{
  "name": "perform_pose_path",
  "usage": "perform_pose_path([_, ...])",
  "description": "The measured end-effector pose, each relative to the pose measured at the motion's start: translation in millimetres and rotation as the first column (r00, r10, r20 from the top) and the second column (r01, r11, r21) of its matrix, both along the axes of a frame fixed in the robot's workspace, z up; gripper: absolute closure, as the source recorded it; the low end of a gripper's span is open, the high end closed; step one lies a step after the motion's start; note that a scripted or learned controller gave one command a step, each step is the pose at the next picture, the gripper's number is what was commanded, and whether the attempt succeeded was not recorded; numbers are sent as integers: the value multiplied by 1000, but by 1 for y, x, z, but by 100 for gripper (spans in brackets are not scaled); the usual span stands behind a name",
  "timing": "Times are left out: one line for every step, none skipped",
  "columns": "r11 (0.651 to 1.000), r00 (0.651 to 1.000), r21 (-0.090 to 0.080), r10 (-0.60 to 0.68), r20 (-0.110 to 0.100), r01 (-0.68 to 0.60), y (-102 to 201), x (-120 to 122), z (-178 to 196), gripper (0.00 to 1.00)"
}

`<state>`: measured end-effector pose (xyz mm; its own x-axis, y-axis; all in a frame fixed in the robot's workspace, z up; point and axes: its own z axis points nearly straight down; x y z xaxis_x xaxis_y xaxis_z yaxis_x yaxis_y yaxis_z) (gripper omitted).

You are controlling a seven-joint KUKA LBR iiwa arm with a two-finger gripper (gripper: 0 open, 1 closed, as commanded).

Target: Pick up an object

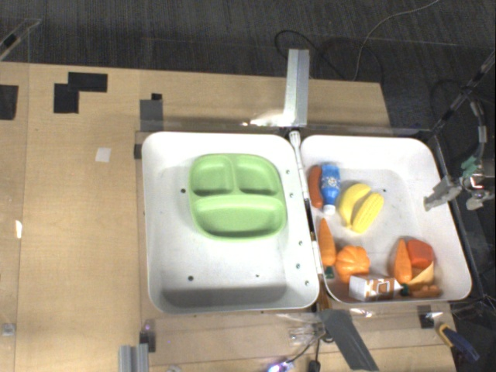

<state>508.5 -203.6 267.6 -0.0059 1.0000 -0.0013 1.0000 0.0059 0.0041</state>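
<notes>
Wooden bench [70,231], white bins [167,177], dark carpet [155,14]

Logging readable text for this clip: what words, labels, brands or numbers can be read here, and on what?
None can be read.
Blue bottle: pale label, too blurred to read.
White carton: brown print, too small to read.
Green tray: no marking seen.
</notes>
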Motion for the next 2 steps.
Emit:
perform_pose_path([996, 996, 1, 88, -2, -88, 47, -21, -130, 0])
perform_pose_path([946, 946, 3, -324, 6, 324, 63, 24, -178, 0])
